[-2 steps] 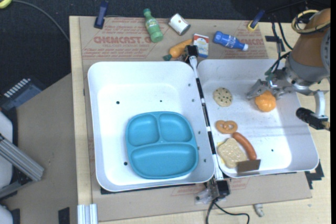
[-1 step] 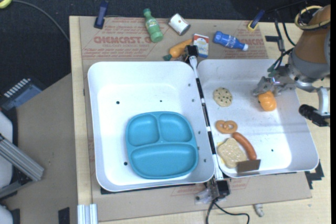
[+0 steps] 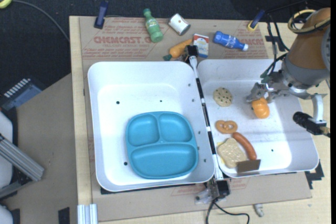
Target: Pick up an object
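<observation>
The hand point(image 3: 259, 96) is hovering right over the orange toy point(image 3: 260, 108) in the right bin point(image 3: 294, 165); I cannot tell its grip state. It should be dropping straight down, centring on the toy before closing.

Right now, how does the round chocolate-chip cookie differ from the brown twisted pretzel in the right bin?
The round chocolate-chip cookie is a solid tan disc with dark specks; the brown twisted pretzel is darker orange-brown, looped, with holes through it. The cookie lies farther up the right white bin, alone; the pretzel lies lower, just above the slice of bread. Both lie flat, near the bin's left wall.
</observation>
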Available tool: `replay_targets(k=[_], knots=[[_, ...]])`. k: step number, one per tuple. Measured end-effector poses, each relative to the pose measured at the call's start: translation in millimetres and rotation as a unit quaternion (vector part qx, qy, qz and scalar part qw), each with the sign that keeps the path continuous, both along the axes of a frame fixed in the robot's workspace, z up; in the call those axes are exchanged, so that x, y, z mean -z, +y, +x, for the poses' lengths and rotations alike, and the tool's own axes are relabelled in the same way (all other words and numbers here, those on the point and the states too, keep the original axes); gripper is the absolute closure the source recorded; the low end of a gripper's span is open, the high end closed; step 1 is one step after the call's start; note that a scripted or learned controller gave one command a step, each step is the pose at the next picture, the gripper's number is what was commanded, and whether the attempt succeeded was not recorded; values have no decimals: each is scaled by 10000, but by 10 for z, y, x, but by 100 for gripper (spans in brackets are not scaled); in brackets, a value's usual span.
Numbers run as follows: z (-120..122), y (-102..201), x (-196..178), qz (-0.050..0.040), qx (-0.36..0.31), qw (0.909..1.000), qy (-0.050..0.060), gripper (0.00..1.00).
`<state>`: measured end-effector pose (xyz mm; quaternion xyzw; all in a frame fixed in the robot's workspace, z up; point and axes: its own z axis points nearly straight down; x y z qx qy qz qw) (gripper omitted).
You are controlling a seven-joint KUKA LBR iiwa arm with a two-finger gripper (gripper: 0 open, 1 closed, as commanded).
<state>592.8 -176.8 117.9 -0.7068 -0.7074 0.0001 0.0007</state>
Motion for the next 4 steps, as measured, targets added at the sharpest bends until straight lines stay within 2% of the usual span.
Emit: replay_targets(k=[1,2,3,4], knots=[[-21,618,324,-5,-4,10000,-24,100],[-31,610,332,-6,3,10000,-11,0],[-646,635,337,-3,9,10000,0,0],[-909,737,336,1,10,10000,3,0]])
